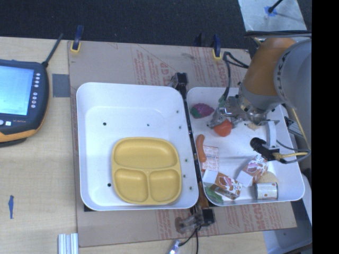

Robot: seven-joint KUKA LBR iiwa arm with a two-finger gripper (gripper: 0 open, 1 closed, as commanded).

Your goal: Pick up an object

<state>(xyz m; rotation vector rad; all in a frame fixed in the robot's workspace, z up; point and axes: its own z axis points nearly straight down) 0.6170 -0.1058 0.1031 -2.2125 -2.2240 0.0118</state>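
I see the bench (pixel 132 62) with two white bins: the left bin (pixel 106 110) holds a yellow tray (pixel 146 170), and the right bin (pixel 233 150) holds a pile of small toys. My arm (pixel 273 70) reaches low into the right bin, and the end effector (pixel 226 115) sits right above a small red toy (pixel 223 128) near a purple one (pixel 202 110). I cannot tell how the end effector is set, and the red toy looks like it lies on the bin floor, so I think nothing is picked up yet.
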